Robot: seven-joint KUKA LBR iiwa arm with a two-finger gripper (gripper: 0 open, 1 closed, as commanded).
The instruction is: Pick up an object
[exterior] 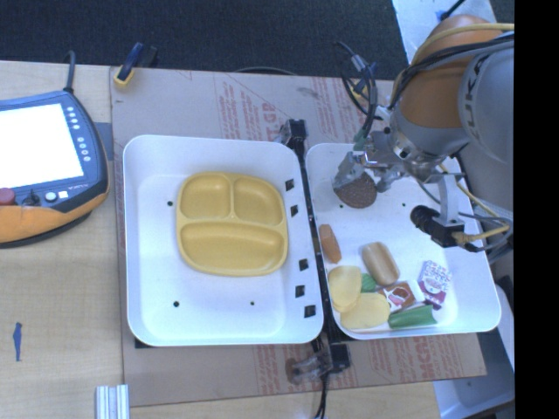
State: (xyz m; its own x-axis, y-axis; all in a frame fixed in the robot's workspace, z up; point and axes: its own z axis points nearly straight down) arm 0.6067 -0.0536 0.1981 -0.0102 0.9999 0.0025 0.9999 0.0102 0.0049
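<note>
Round brown patty, flat, beneath grey gripper

You are looking at a robot lab: a grey and orange arm trailing loose cables, a control tablet on the wooden bench, and two white bins fixed on cardboard, with toy food.

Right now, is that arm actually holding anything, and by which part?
It cannot be told. The gripper sits right over a round brown item at the back of the right bin, but the contact itself is hidden.
</note>
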